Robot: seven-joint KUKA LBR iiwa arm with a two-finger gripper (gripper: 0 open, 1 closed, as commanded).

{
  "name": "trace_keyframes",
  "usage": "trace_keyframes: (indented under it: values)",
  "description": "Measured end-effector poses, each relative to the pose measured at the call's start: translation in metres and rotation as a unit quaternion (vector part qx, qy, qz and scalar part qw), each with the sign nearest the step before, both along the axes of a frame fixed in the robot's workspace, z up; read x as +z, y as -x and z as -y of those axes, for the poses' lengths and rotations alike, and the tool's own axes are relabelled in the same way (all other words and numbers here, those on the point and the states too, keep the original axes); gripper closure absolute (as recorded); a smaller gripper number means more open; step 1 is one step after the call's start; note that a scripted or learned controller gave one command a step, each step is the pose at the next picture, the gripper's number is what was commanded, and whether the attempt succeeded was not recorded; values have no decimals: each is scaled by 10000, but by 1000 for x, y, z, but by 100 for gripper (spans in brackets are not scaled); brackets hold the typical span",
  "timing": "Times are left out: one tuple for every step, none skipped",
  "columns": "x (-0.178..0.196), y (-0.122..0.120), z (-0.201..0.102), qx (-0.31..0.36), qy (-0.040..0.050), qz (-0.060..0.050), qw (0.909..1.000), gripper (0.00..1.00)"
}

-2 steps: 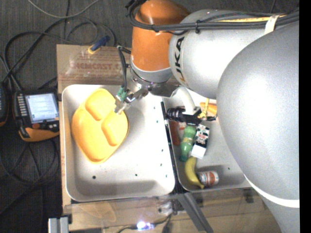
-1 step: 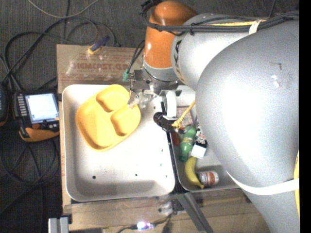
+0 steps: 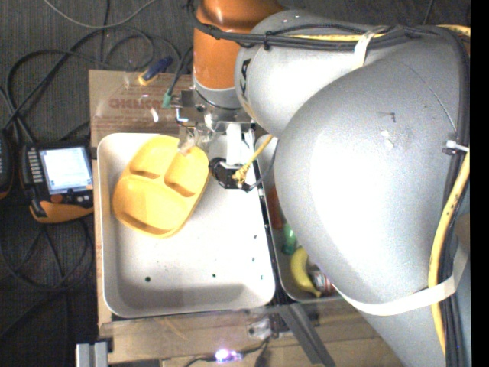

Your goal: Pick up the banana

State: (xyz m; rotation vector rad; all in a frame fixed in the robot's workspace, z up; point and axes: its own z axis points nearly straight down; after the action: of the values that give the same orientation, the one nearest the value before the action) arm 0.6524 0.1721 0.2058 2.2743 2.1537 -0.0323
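Note:
The banana (image 3: 303,273) lies in the right bin, a yellow curved fruit peeking out from under the big grey arm near that bin's front. My gripper (image 3: 189,138) hangs at the back of the left bin (image 3: 183,281), over the far edge of a yellow sectioned plate (image 3: 160,184). It is well away from the banana, across the wall between the bins. The arm hides most of the right bin.
A green object (image 3: 289,242) and a reddish item (image 3: 324,284) sit beside the banana. A black-and-yellow cable loop (image 3: 229,173) hangs by the wrist. A handheld screen (image 3: 61,170) rests left of the bench, and cables trail on the floor.

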Motion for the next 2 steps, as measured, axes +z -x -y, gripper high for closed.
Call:
trace_keyframes:
  values:
    - [3, 3, 3, 5, 66, -78, 9999, 100]
    - [58, -11, 32, 1605, -85, -24, 9870, 100]
